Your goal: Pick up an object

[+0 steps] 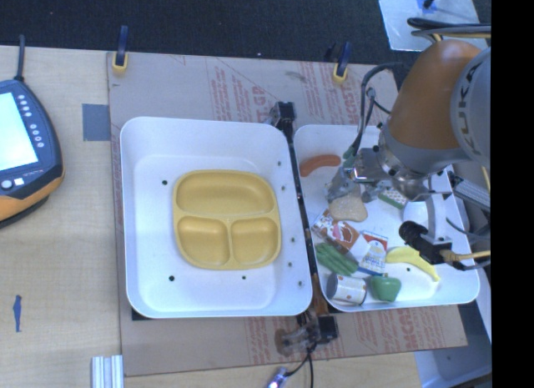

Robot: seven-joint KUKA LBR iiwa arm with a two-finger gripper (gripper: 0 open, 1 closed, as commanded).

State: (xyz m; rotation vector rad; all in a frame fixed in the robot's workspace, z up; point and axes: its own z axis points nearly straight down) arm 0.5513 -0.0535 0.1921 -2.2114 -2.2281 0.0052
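Observation:
My gripper (pixel 352 181) hangs low over the far half of the right bin (pixel 457 294), under the grey and orange arm that comes in from the right. Just in front of it lies a tan flat food piece (pixel 348 209). An orange-red sausage (pixel 319 163) lies to its left near the bin's far corner. A red and white packet (pixel 336 232), a green pod (pixel 334 259), a small carton (pixel 373 255), a banana (pixel 414 260), a green pepper (pixel 385 287) and a can (pixel 346 289) crowd the near half. Nothing shows held.
The left bin (pixel 142 211) holds a yellow divided plate (pixel 226 218). A handheld control pendant (pixel 23 148) rests at the bench's left edge. The divider between the bins runs just left of the sausage and packet.

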